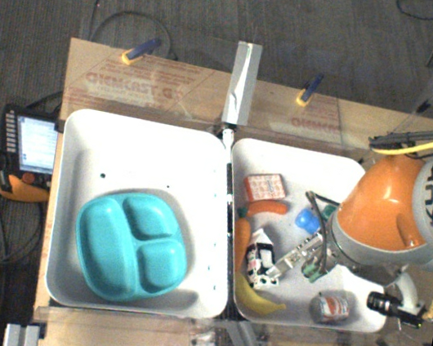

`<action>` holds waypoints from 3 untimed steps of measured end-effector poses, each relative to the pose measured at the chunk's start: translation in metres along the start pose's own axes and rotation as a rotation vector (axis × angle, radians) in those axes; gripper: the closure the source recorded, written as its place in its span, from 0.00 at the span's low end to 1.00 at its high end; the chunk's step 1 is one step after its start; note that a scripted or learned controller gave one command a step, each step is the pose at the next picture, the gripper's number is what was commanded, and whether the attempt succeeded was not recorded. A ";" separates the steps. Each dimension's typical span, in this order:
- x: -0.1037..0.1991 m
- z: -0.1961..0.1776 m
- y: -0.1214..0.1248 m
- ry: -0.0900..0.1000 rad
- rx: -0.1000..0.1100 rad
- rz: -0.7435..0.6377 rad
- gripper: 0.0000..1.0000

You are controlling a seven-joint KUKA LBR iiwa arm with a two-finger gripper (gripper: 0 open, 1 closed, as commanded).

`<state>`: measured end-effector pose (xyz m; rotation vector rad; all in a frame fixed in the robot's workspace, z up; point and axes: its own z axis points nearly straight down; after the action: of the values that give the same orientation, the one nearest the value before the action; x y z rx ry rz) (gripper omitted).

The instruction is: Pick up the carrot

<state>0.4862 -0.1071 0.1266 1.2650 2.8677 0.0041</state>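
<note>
Carrot first: the long orange carrot (pixel 242 237) lies in the right white bin (pixel 342 167), right against its left wall. Just beside it are a yellow banana (pixel 254 297) and a small black-and-white toy (pixel 260 265). The grey and orange arm's gripper (pixel 294 258) hangs low over the bin, near the toy. I cannot tell if it is open or shut. To grab well, I think it should go left, line up across the carrot's middle, and stay off the wall.

A single fixed camera hangs well above the cardboard-topped bench (pixel 173 90), looking down at a slant on both shallow white plastic bins (pixel 73 184), with the grey-and-orange arm (pixel 393 207) entering from the right.
</note>
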 end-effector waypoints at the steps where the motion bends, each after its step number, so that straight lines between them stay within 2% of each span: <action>1: 0.042 -0.080 0.036 0.006 0.005 -0.101 1.00; 2: 0.041 -0.119 0.036 0.003 0.007 0.214 1.00; 3: 0.020 -0.099 0.015 0.005 0.008 0.085 1.00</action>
<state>0.4835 -0.0824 0.2255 1.3892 2.8188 -0.0044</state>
